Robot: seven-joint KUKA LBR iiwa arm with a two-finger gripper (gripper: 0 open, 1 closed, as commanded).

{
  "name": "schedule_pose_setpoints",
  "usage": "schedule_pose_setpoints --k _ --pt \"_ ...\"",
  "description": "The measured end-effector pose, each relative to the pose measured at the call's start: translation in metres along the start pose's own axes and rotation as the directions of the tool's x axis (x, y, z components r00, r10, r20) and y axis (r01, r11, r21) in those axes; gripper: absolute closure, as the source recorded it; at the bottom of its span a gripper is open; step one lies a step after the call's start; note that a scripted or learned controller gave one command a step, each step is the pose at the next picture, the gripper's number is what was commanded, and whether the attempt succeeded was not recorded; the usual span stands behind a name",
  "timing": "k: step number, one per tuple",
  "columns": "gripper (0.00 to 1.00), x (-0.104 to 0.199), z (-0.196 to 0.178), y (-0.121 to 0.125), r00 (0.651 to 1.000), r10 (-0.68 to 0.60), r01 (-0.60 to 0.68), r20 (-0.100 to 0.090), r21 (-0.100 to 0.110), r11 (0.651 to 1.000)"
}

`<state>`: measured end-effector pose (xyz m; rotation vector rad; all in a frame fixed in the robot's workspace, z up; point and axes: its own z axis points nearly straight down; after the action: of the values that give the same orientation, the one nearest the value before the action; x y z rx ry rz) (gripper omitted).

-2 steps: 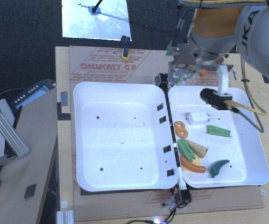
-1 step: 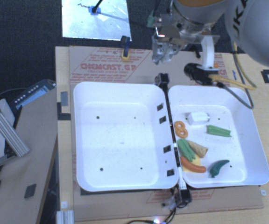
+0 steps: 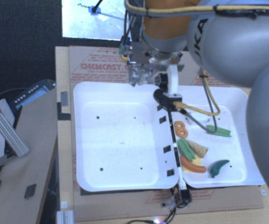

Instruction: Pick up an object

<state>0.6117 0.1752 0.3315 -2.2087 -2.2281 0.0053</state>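
Gripper (image 3: 139, 78) hangs over the left bin's (image 3: 116, 143) rim at about 1 o'clock. I can't tell how far open it is or whether it grips anything. The objects lie in the right bin (image 3: 235, 111): orange ring (image 3: 181, 129) toward 9 o'clock, dark green chili (image 3: 217, 167) near 6 o'clock.
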Motion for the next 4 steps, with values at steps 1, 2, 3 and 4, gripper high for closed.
schedule_pose_setpoints --k 1,2,3,4 --pt "1.0 0.02 0.076 -0.02 1.0 0.002 -0.002 0.001 0.001 1.0" --pt "1.0 0.058 0.077 -0.025 1.0 0.001 -0.001 -0.001 -0.006 1.0" --pt "1.0 0.059 -0.079 0.026 1.0 0.003 -0.003 -0.006 -0.027 1.0" --pt "1.0 0.04 0.021 -0.012 1.0 0.009 -0.009 0.004 0.004 1.0"
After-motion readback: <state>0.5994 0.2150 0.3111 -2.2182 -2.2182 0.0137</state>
